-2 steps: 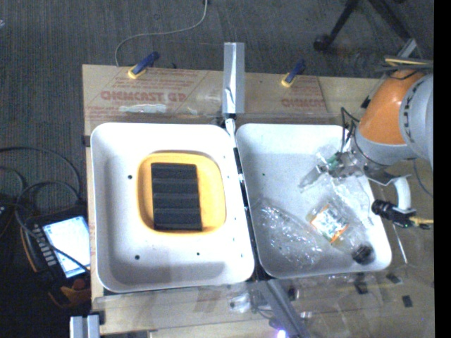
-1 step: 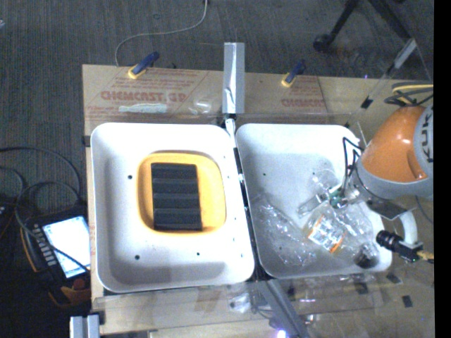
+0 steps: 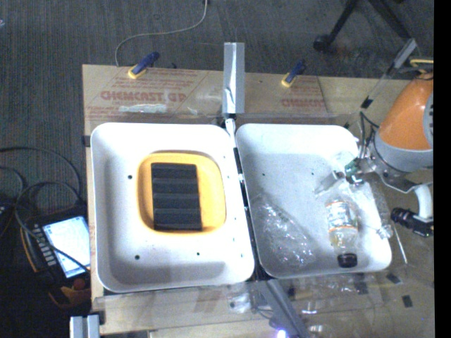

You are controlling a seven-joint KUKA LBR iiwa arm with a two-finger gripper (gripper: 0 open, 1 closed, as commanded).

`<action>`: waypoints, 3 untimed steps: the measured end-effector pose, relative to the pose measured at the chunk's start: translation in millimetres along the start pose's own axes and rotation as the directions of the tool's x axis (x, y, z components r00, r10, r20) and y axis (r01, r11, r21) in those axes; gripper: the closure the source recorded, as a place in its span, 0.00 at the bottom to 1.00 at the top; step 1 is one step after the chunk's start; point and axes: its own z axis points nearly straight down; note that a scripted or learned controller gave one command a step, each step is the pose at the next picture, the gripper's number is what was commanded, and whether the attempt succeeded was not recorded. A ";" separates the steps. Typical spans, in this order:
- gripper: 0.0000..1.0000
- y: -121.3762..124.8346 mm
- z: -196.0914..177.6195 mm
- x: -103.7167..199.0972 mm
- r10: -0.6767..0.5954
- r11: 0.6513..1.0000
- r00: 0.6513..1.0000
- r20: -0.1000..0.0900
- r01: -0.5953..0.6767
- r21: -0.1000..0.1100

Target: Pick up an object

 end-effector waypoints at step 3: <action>1.00 29.8 -74.1 60.5 -0.192 0.981 0.981 0.001 0.192 -0.002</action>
